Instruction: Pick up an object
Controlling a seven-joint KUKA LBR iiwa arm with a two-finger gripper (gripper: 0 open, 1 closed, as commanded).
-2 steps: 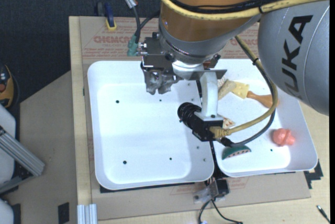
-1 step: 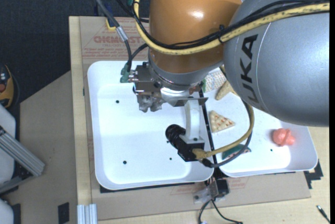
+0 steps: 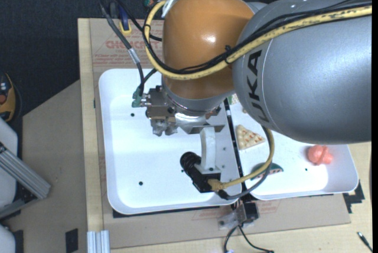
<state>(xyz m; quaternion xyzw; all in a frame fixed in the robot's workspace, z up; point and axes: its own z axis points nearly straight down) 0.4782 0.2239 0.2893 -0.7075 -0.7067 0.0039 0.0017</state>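
My gripper (image 3: 160,123) hangs over the left bin (image 3: 121,145), near its far middle, under the orange band of the wrist. The arm's bulk covers most of both bins. In the right bin (image 3: 339,178) a pink lumpy object (image 3: 319,155) lies near the right wall. A tan, waffle-patterned triangular piece (image 3: 249,138) lies close to the divider between the bins. A small dark curved thing (image 3: 270,170) peeks out beside the yellow cable at the right bin's front. I see nothing between the gripper and the bin floor.
The bins sit on a cardboard sheet (image 3: 88,127) on the bench. Cables and a blue-tipped tool (image 3: 122,19) lie behind the left bin. A metal frame (image 3: 20,172) stands at the left edge.
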